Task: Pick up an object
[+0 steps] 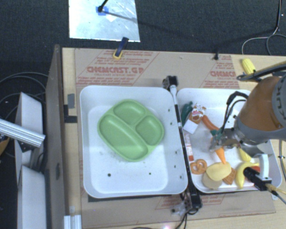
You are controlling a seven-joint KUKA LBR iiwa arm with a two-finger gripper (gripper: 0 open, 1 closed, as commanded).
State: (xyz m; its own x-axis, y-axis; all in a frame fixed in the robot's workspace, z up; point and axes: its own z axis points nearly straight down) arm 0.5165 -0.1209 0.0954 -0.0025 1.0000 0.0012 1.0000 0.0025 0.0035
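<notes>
Low in the right bin (207,95), the gripper (218,142) hangs among a cluster of toy foods, its dark fingers pointed down. Whether they are parted or closed cannot be told from this slant, and nothing is plainly seen between them.

Directly beneath and touching its tip lies a small orange carrot piece (220,154), its long axis running roughly toward the bin's near wall. That seems the likeliest target, since it sits right under the gripper.

Crowding is the trouble. A longer orange carrot (209,123) lies just up-left of the gripper, a pretzel (199,166) and a tan bun (216,174) sit just below, and a banana (243,168) lies near the right. Open floor remains only toward the bin's far wall.

The left bin (95,180) holds a green divided plate (131,130), well apart from the gripper.
</notes>
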